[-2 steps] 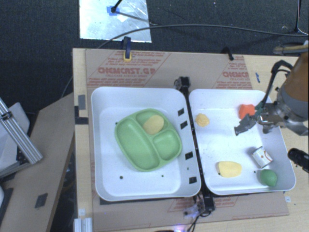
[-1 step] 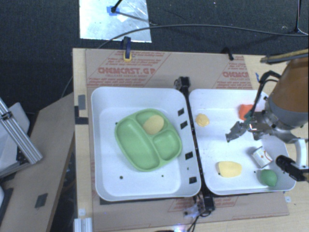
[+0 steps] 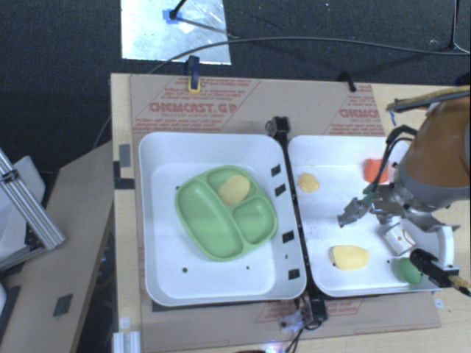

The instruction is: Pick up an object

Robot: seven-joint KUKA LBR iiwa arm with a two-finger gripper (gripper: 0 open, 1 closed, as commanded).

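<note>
My gripper hangs over the middle of the right bin, at the end of the grey and orange arm that reaches in from the right. A yellow lump lies just below it near the bin's front. Farther back sits a smaller yellow piece. An orange object is partly hidden behind the arm. A green object lies at the front right corner, and a white cylinder with an orange mark lies by the wrist. Nothing shows in the gripper.
The left bin holds a green divided plate with a yellow item in its back compartment. A black divider with clips runs between the bins. Cardboard lies under both bins.
</note>
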